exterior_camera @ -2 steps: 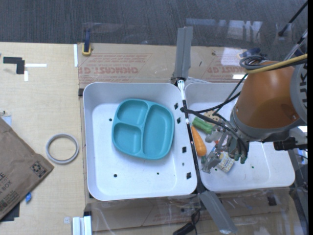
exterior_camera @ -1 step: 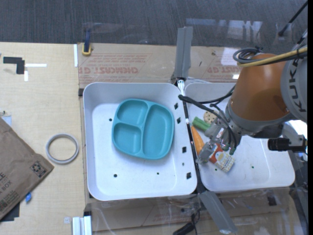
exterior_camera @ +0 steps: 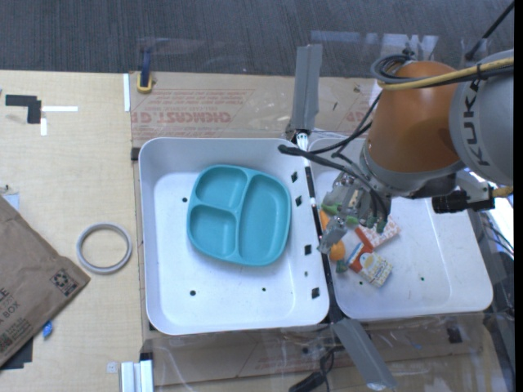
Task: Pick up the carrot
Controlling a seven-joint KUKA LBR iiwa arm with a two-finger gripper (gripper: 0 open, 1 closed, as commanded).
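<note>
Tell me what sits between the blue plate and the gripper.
In the camera view, bare white floor of the left bin, then the two bins' adjoining rims with black clips. The gripper hangs just past them, over the right bin, beside the blue plate.

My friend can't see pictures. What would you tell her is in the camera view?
A grey and orange robot arm reaches down into the right white bin, its hand low over small items by the bin's left wall, including something orange that may be the carrot. The left white bin holds a teal divided plate, and a roll of tape lies on the bench.
</note>
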